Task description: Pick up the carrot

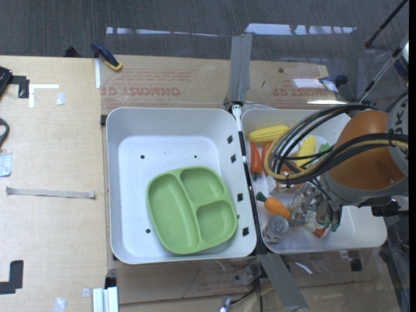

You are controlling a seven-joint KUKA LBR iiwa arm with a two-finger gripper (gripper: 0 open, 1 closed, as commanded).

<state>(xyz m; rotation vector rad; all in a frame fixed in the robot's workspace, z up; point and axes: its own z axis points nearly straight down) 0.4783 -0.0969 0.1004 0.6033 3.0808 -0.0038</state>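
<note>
Hovering low in the right-hand shallow white bin [364, 236], the grey two-finger gripper [305, 208] is sitting just beside the small orange carrot [277, 207]; finger state unclear.

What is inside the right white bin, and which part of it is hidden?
The right bin holds a small carrot, a banana, corn, a red-orange piece and a grey round thing. The arm and its cables cover the bin's middle and right.

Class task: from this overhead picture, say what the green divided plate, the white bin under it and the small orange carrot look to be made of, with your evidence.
Green divided plate: likely matte moulded plastic, uniform colour. White bin: probably smooth plastic, softly glossy. Small orange carrot: seemingly plastic toy, flat even orange.
</note>
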